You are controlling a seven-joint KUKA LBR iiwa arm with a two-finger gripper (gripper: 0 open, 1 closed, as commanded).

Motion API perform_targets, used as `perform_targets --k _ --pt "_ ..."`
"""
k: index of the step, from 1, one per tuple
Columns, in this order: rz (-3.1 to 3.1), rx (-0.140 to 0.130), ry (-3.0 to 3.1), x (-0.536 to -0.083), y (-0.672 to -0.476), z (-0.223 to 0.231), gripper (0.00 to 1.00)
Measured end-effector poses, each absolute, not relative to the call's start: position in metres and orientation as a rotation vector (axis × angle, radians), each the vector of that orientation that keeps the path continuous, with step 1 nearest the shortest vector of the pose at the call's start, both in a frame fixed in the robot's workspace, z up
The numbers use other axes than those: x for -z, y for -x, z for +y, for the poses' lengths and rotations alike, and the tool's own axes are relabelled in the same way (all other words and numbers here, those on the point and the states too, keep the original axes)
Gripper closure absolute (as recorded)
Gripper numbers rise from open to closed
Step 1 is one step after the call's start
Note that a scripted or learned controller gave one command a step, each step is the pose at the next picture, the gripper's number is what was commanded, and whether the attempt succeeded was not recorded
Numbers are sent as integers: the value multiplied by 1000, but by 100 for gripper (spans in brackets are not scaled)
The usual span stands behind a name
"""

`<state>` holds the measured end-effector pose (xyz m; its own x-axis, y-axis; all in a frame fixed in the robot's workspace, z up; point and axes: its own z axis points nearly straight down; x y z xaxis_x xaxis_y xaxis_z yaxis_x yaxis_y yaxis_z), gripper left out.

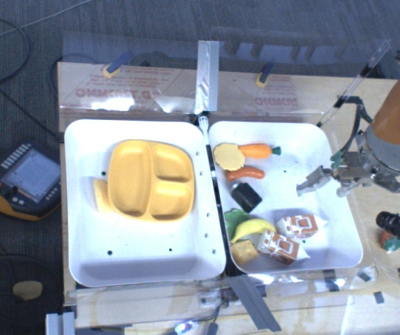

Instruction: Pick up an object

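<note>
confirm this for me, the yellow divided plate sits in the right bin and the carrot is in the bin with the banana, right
Not quite. The camera view shows the yellow plate in the left bin, not the right one. The rest holds: the carrot lies in the right bin, the same bin as the banana.

My gripper (pixel 318 179) hangs over the right bin (pixel 304 132), above a bare stretch of white floor along its right side. To my left the carrot (pixel 254 150), round cracker (pixel 229 156), sausage (pixel 246 174) and black block (pixel 246 197) crowd the dividing wall. The near end is packed by the banana (pixel 251 229) and two small cartons (pixel 289 236). In the left bin (pixel 144 264) the yellow tray (pixel 151 179) fills the middle, leaving only a margin of floor around it
</note>
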<state>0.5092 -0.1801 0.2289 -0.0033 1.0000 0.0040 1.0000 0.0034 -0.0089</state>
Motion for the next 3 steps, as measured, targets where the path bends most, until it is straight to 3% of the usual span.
perform_targets --k 1,2,3 --pt "-2175 -2 2255 -109 -492 -205 0" --pt "-2661 2 1692 -89 -560 -120 0" --pt "-2654 8 1689 -95 -560 -118 100"
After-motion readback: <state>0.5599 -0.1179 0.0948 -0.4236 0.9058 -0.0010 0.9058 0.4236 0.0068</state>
